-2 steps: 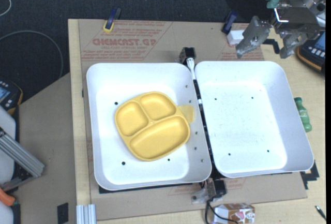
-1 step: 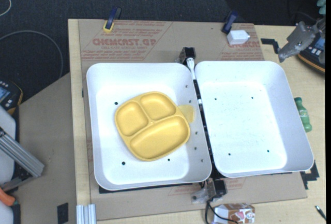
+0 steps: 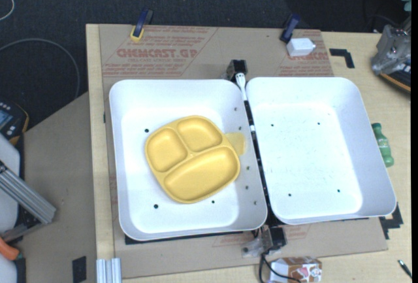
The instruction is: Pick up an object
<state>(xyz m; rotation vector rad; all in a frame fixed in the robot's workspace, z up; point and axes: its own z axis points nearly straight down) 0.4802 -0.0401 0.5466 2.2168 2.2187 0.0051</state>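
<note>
Lying untouched in left bin: yellow divided plate. Waiting at far right edge, possibly gripper; jaw state not discernible. Pick not yet begun.

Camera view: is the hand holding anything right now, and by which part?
Nothing is seen held. The yellow divided plastic plate lies flat in the left white bin, with no hand touching it.

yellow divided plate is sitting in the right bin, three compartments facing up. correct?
Not quite. The camera view shows the yellow divided plate in the left bin, not the right bin. The rest holds: its three compartments face up.
</note>
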